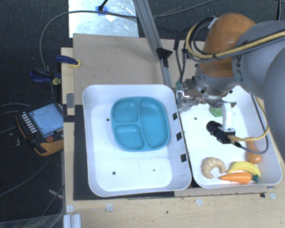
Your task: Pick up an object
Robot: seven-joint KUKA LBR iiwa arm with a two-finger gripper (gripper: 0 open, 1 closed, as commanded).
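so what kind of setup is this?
Likely a robot lab pick-and-place cell: a grey arm reaching over two white bins of toy food like a banana and carrot, with loose cables and clamps beside the bench.

Two shallow white bins sit side by side, the left bin (92, 141) and the right bin (199, 144). There is one blue divided plate (140, 123) with three compartments. The toy foods come to one croissant (213, 166), one banana (244, 167), one carrot (236, 177) and one small green piece (216, 111) that is too hidden to name.
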